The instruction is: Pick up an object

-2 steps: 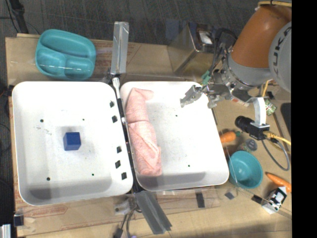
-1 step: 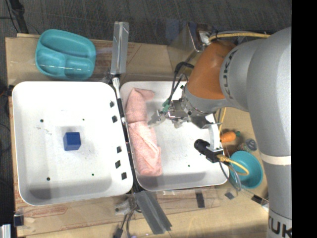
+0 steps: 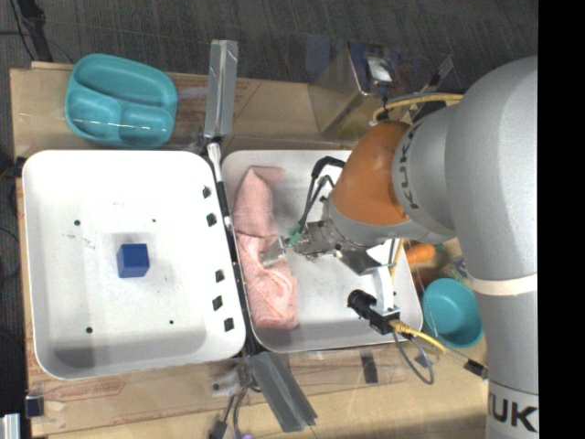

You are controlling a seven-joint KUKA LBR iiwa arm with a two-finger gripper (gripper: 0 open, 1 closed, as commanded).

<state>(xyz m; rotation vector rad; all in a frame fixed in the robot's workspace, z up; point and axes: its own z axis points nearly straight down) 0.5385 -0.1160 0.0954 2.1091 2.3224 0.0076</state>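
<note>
I see the arm's jaws (image 3: pixel 291 245) low in the right-hand white bin (image 3: pixel 315 332), at the centre of the frame, their tips against the right edge of a crumpled pink cloth (image 3: pixel 260 250). Whether they are apart or closed, or have any fold of the cloth, I cannot tell; the wrist hides them.

The pink cloth lies lengthwise along that bin's left wall, from its upper end to near its lower end. Above the jaws comes the orange band (image 3: pixel 370 176) of the grey arm (image 3: pixel 475 181), which fills the right of the frame. A teal bowl (image 3: pixel 454 311) and a small orange object (image 3: pixel 419 253) lie at the bin's right edge, partly behind the arm.

In the left-hand white bin (image 3: pixel 55 245), a small blue cube (image 3: pixel 133 260) sits left of centre, well apart from the jaws. A teal moulded plastic tray (image 3: pixel 121 99) rests on the wooden desk (image 3: pixel 274 99) at upper left, beyond the bins.
</note>
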